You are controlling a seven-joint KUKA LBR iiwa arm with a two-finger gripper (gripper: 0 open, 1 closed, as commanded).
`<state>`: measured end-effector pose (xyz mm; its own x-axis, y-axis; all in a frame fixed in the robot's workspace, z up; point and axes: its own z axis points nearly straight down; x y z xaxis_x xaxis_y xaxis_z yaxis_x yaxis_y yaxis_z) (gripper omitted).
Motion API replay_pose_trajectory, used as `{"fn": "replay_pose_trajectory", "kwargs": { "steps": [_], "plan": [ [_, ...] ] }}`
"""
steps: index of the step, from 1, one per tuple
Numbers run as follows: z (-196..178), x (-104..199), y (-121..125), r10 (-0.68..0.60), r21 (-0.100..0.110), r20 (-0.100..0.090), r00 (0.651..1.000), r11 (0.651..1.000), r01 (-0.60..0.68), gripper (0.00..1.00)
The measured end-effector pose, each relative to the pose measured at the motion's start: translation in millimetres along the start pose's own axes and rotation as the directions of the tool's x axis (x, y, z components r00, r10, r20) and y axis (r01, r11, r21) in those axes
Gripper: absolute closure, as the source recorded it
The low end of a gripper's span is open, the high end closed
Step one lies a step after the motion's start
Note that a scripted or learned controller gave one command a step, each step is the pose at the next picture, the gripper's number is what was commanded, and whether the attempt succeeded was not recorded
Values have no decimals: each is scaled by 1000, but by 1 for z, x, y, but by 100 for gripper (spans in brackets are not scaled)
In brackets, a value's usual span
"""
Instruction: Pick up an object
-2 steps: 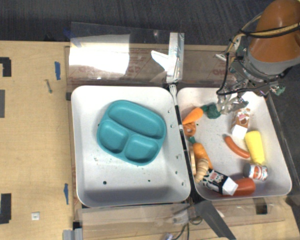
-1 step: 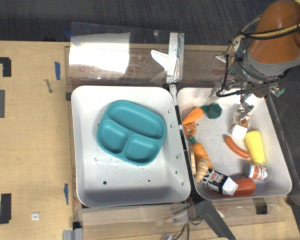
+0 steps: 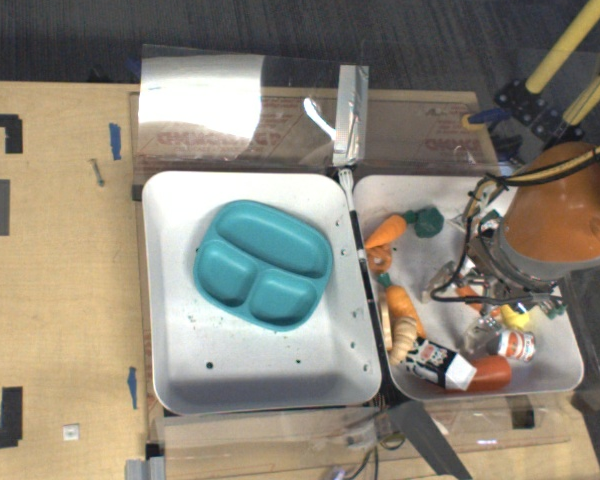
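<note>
The grey arm's two-finger gripper (image 3: 483, 290) hangs low over the middle of the right-hand shallow white bin (image 3: 570, 373), wrist and cables hiding how it stands, so whether it grips anything I cannot tell. Likeliest targets lie near that bin's front edge: a small yellow toy (image 3: 517, 316), a white-and-orange can (image 3: 514, 345), a red bottle with black label and white cap (image 3: 450, 364). A good pick, I judge, means descending straight onto one piece, clear of the orange plastic carrot (image 3: 385, 232) by the left wall.

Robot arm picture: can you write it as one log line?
arm: over right bin | teal tray: left bin | grasp: unclear
</note>
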<state>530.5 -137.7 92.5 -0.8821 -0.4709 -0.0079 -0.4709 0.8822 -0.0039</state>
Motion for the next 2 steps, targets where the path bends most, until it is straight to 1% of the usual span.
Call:
{"fn": "replay_pose_trajectory", "kwargs": {
  "steps": [1, 2],
  "plan": [
    [-10, -3, 1, -2, 3, 7, 1000, 1000, 2, 100],
    [-10, -3, 1, -2, 2, 6, 1000, 1000, 2, 0]
  ]
}}
